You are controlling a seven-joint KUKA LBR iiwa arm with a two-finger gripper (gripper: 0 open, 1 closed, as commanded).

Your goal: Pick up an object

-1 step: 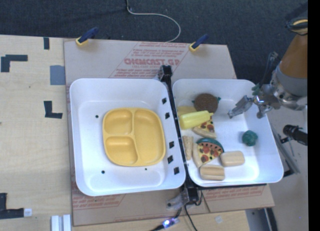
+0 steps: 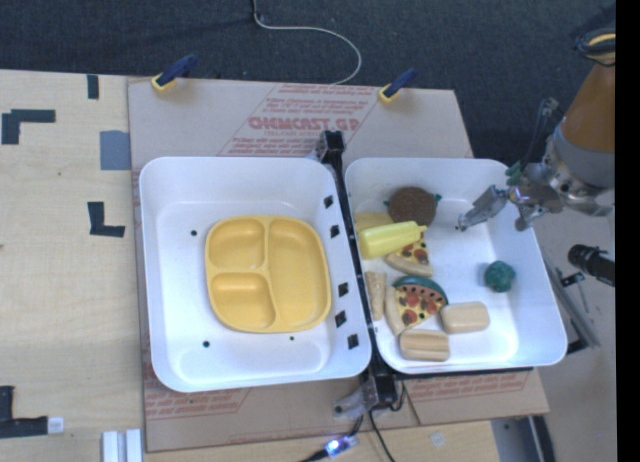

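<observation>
gripper (image 2: 497,208) hangs spread open, holding nothing, over the right bin (image 2: 545,350) near its far right edge. green ball (image 2: 500,275) sits just below it with bare floor around; the other toys crowd the bin's left wall.

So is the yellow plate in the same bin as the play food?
No, the yellow plate lies alone in the left bin, while the play food sits in the right bin.
</observation>
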